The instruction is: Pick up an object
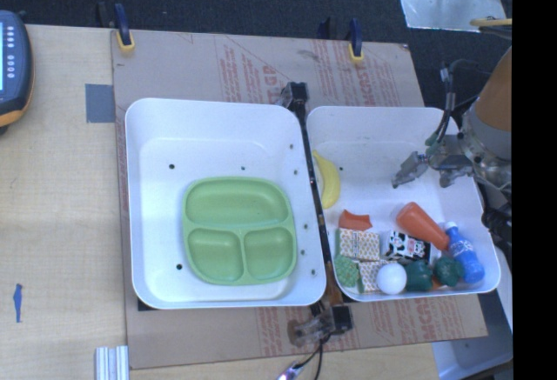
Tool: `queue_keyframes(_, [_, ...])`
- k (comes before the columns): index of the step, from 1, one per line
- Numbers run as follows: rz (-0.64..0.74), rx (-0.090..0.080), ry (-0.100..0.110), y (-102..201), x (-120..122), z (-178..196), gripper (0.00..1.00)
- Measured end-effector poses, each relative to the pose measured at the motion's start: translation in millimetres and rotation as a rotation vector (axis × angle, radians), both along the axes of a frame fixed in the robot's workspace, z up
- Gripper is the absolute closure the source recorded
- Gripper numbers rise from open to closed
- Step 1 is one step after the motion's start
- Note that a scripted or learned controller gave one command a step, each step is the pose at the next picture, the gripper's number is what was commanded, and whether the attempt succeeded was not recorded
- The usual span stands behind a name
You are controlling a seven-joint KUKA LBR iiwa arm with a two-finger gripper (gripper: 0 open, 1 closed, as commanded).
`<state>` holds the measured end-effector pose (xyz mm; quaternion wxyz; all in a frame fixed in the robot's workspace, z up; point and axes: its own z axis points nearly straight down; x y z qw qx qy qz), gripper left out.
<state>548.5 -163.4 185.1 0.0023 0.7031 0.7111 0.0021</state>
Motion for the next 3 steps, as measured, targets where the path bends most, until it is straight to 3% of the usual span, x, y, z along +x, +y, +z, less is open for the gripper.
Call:
queue_keyframes(1, [-0.006,0.003,0.018,8,-24,-99,0.0])
queue_keyframes(2, [-0.004,-0.009,-0.013,-47,115,8,0.0])
queue_keyframes(3, [-0.009,0.005,0.02,3,11,-25,0.0])
